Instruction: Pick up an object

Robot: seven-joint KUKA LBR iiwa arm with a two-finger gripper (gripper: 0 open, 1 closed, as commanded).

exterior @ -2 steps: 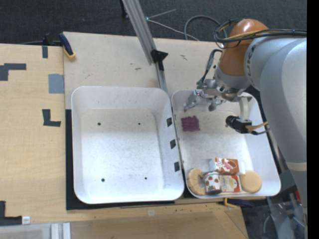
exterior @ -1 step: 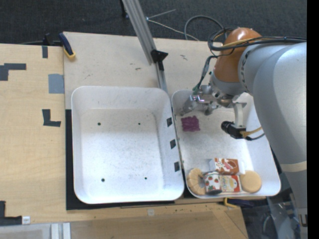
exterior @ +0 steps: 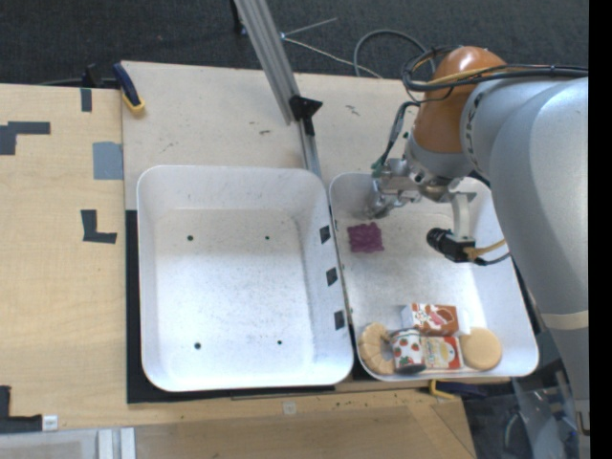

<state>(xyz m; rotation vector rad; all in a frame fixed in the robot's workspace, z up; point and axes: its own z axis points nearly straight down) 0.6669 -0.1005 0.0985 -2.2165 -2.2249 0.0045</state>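
Hand just above purple block

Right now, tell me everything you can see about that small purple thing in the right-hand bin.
The purple object is a small, roughly square block, dull magenta with a slightly rough, soft-looking surface, perhaps foam or fabric. It lies flat on the floor of the right bin, in its upper left part, close to the wall shared with the other bin. The tool is just above it in the picture; whether they touch cannot be told. The packets and round items at the bin's near end lie well apart from it.
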